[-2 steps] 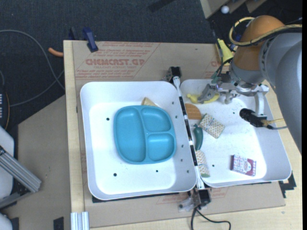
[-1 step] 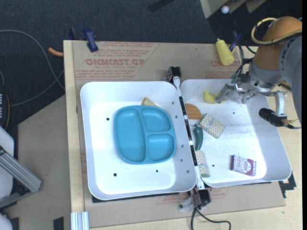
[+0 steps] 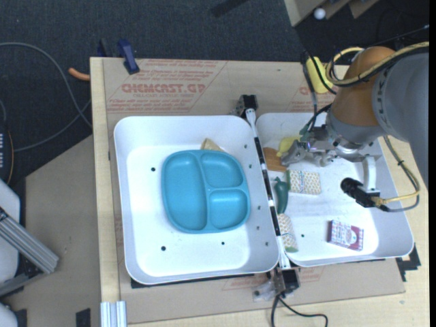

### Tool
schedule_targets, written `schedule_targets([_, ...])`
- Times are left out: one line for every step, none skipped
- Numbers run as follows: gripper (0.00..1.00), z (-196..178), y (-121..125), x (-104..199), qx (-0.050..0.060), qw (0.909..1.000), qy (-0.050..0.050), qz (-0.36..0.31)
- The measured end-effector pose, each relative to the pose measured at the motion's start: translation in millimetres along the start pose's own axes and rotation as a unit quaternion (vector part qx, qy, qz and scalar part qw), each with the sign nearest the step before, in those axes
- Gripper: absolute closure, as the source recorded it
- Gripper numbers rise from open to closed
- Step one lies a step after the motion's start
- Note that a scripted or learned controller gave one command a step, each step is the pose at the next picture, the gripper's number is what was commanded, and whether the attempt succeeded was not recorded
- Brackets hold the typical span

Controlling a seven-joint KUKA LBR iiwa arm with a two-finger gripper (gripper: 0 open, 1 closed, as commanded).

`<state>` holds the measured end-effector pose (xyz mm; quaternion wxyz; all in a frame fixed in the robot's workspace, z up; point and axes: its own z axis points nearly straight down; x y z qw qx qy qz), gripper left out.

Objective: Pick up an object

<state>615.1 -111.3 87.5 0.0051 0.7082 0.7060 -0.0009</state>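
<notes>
- Pincer (image 3: 308, 150): lowered into the right bin's upper left corner, over crowded items; whether it is open or closed cannot be told.
- Blue divided plate (image 3: 204, 189): laid flat mid left bin (image 3: 136, 251).
- Patterned packet (image 3: 304, 182): just below pincer, likeliest target.
- Maroon packet (image 3: 345, 234): set apart, in right bin (image 3: 388, 244).

The light is even and rather bright, coming from above. The two white bins (image 3: 136, 182) look almost overexposed, with few details on their floors. The blue divided tray (image 3: 204, 189) throws only a thin soft shadow. The dark floor (image 3: 48, 19) stays dim. The picture is a little grainy and soft, and the orange band (image 3: 361, 80) looks slightly blurred.
</notes>
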Motion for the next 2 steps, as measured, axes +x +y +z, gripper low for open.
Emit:
schedule_targets([0.00,3,52,15,0.003,1.0000,0.004,-0.002])
schedule_targets([1.00,-8,52,15,0.003,1.0000,0.004,-0.003])
